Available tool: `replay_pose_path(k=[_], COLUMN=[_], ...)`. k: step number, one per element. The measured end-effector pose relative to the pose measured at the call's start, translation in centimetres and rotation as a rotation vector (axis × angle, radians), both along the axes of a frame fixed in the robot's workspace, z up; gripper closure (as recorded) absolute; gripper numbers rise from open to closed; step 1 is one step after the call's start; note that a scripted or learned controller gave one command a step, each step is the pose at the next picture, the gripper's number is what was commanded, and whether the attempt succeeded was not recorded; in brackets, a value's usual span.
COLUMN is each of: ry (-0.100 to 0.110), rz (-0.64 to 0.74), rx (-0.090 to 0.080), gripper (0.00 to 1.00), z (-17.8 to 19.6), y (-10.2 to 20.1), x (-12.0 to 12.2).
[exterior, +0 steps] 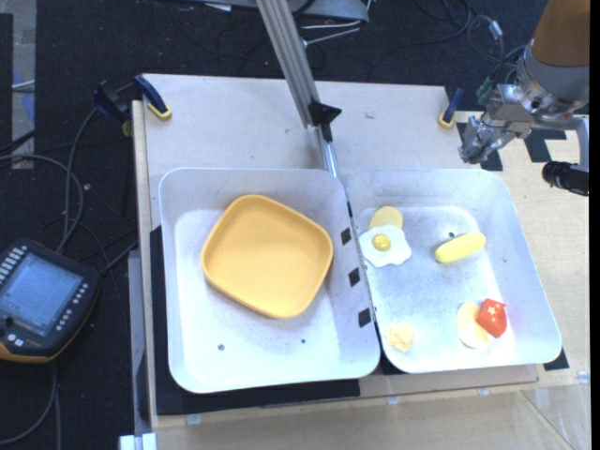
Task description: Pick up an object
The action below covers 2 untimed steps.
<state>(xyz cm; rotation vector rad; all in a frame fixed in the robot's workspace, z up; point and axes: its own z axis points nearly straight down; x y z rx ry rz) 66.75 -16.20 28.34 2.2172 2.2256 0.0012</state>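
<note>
Gripper (pixel 481 143) hangs above the right bin's (pixel 525 251) far rim; whether it's open or closed, I can't tell.
The yellow banana (pixel 460 247) lies inside the bin, well below the gripper, with bare floor around it and the fried egg (pixel 385 245) to its left.

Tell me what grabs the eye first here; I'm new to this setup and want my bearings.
The big yellow plate in the left bin stands out most. The right bin holds small toy foods: a fried egg, a yellow piece and a red one. The gripper hangs above that bin's far right corner.
</note>
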Motion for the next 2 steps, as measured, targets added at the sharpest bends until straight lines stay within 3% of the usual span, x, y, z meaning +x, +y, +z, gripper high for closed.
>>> replay_pose_path(k=[2], ry=[0.0], rz=[0.001], rx=[0.001], gripper=[1.0], z=[-1.6], y=[11.3], x=[-0.3])
